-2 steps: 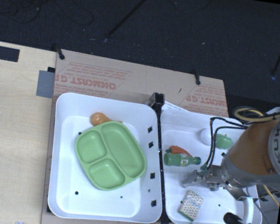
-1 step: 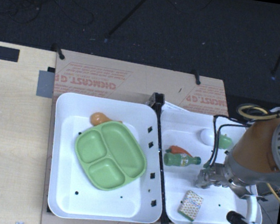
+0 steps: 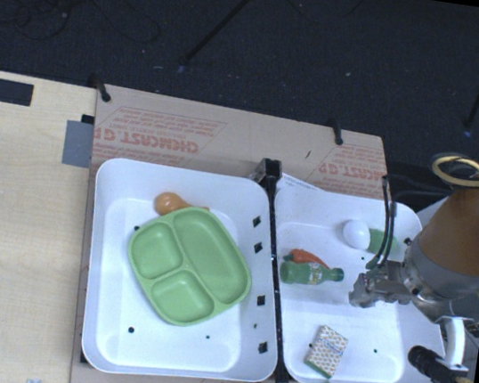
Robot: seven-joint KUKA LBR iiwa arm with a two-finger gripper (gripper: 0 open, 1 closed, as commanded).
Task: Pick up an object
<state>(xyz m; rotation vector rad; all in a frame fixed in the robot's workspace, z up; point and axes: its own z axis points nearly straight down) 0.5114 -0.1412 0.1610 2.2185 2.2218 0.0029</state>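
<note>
In the right bin [image 3: 374,365] lie a green bottle [image 3: 309,273] with an orange-red item [image 3: 306,257] touching its far side, a white ball [image 3: 356,234], a green object [image 3: 376,241] right of the ball, and a small patterned packet [image 3: 326,350] near the front. My gripper [image 3: 368,290] hangs low over the right bin, just right of the bottle's cap end. Nothing shows between its fingers.
The left bin [image 3: 107,318] holds a green divided plate [image 3: 189,265] and an orange object [image 3: 168,203] at the plate's far edge. A black divider [image 3: 267,272] separates the bins. Cardboard [image 3: 194,138] lies under both. The arm's orange band [image 3: 466,226] rises at the right.
</note>
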